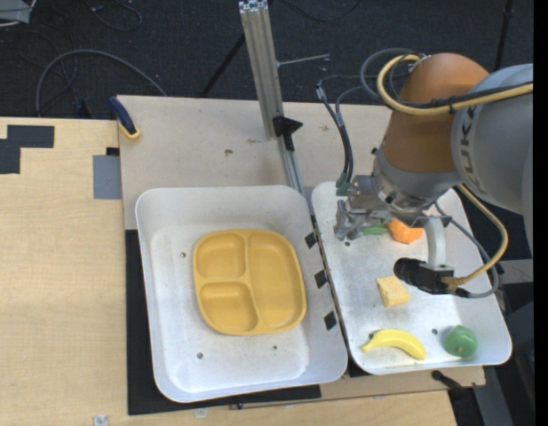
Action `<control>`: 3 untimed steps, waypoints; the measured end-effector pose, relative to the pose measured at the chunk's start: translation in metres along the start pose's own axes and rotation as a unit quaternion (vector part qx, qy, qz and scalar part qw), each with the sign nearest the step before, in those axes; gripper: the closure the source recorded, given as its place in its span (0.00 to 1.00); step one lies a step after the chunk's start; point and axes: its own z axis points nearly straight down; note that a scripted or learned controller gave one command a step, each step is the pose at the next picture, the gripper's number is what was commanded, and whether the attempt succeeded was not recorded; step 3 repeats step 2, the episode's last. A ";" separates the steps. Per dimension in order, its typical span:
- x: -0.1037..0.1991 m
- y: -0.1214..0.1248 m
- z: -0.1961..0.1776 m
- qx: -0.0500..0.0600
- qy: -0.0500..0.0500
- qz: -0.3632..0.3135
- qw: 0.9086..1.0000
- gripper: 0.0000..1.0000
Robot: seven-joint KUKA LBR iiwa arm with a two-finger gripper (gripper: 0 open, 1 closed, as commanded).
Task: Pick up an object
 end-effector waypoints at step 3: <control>0.113 -0.022 0.006 0.001 0.000 -0.001 1.000 1.00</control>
